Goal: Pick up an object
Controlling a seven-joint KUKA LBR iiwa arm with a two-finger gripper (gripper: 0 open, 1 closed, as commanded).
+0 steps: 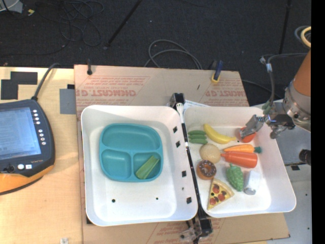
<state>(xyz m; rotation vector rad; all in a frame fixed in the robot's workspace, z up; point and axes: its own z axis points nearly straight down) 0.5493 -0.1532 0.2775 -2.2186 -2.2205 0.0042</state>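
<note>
My gripper (265, 124) hangs over the far right side of the right bin (284, 197), its two fingers spread apart and open. A small red toy (247, 134) lies just below its left fingertip (253, 121); I see nothing between the fingers. Toy food fills the bin: a yellow banana (219, 134), a green pea pod (197, 136), a beige ball (209, 153), a chocolate donut (206, 170), a carrot (238, 148), a red-orange pepper (243, 159), a bumpy green vegetable (234, 177) and a pizza slice (219, 193).
The left bin (101, 207) holds a teal divided plate (122, 149) with a green slice (147, 166) in its lower right compartment. A grey piece (249, 183) lies by the green vegetable. A control tablet (20, 139) rests on the bench at far left.
</note>
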